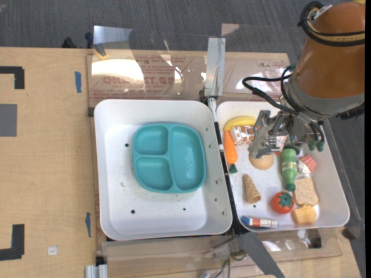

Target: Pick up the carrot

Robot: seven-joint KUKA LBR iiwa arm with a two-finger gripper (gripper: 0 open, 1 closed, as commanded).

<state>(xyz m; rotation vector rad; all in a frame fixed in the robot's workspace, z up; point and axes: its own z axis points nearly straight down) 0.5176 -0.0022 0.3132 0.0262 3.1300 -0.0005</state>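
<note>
Faint red lettering runs across the cardboard sheet [174, 77] behind the bins, too washed out by glare to read.

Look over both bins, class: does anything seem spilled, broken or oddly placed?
Nothing stands out. The teal plate lies flat in the left bin; the carrot and other toy foods lie loose but intact in the right bin.

This is looking like a robotics lab rather than a home. A plywood table [40, 172] is carrying two white bins [110, 213] marked off with black and blue tape, standing on grey carpet. Toy food is lying in the right bin [339, 201], and a grey and orange arm [333, 51] is reaching in.
</note>
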